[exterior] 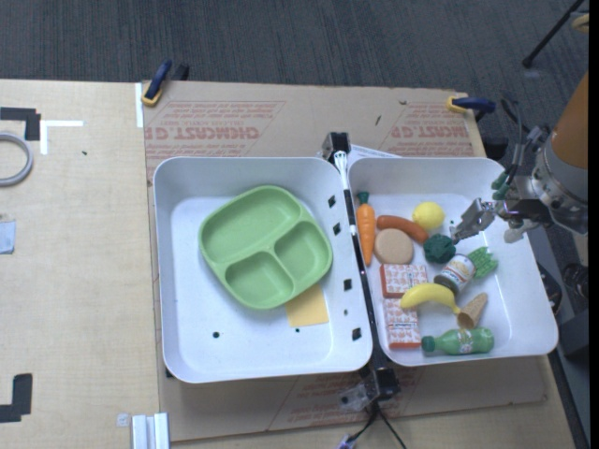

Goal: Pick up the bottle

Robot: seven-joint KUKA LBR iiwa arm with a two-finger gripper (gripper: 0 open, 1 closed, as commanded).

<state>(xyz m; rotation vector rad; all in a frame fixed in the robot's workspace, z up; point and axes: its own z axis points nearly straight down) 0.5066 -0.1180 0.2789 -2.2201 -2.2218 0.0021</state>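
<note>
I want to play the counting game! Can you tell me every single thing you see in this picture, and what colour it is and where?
bins: 2, white, side by side on the bench
plate: 1, green, three sections, in left bin
yellow piece: 1, flat, tucked under the plate
bottle: 1, green, lying at the near edge of right bin
carrot: 1, orange, by right bin's left wall
sausage: 1, red, beside carrot
lemon: 1, yellow, far side of right bin
broccoli: 1, dark green, mid right bin
banana: 1, yellow, mid right bin
jar: 1, labelled, by banana
cone: 1, tan, above bottle
gripper: 1, grey, over right bin near broccoli
</note>
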